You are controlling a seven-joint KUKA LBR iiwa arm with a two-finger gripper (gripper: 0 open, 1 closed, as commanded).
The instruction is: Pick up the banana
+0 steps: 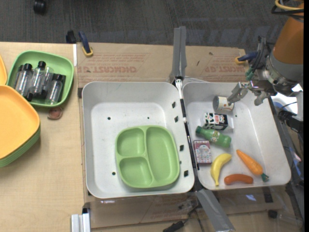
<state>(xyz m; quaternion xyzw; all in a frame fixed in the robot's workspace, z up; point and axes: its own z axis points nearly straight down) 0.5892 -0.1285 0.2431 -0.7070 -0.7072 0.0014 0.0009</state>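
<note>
Toward the front of the right bin (282, 144), banana (219, 166) lies flat on the bin floor, curved, untouched. Just beside it: a small red-and-white packet (203, 152) to its left, a green bottle (214, 136) behind, a red sausage-like item (238, 179) near its lower end, a carrot (251, 162) to the right. A black-and-white carton (216, 121) sits further back, and a small white cup (222, 103) on its side near the rear wall.

Claw (247, 94) is up at the back of the right bin, well apart from the banana, closer to the cup. Fingers look spread, roughly half open, nothing between them. Arm body with orange band sits at the view's right edge.

Left bin (96, 129) carries a green divided plate (147, 156). Off on the surface at left: green tray with dark-capped vials (39, 79), stacked orange plates (17, 127).

Progress: early, as I judge it. No approach over the banana yet, no contact, no grasp, no lift. All still to do: move forward across the bin, line up over the banana, descend, close, raise. Clutter around the fruit is tight, so a neighbour could get nudged or grabbed instead.
</note>
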